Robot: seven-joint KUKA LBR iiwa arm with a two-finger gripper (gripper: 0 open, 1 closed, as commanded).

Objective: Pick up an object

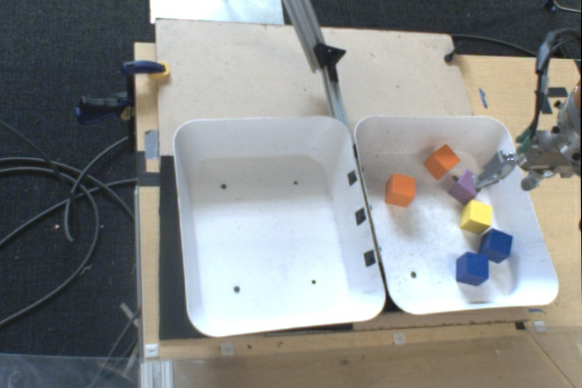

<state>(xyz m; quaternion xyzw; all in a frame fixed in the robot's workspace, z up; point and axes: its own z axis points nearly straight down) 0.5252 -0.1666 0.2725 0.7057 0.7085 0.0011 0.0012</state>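
At the far left, black cables [55,195] lie looped on dark carpet; a blue clamp [105,107] with a yellow-tipped mate grips the left edge of the wooden bench [245,73]; a metal pole [296,0] slants down from the top of the view toward the seam between the bins

Left bin [195,150]: white, shallow, with small dark holes in its floor; its right wall carries three black markers and overlaps the edge of the right bin [400,127]

Right bin contents, left to right: an orange cube [400,190] nearest the dividing wall; a second orange cube [442,161] above and to its right; a purple block [464,187] just below that one; a yellow cube [476,216] just below the purple block; a blue cube [472,269] near the bin's lower edge; a second blue cube [496,244] touching the yellow cube's lower right corner

The gripper [491,172] reaches in over the right rim, its grey tip pointing down-left and ending just beside the purple block's upper right; whether the pincer is open or closed cannot be told from here, and no block is seen clasped in it; the arm [555,150] stands at the right edge of the view
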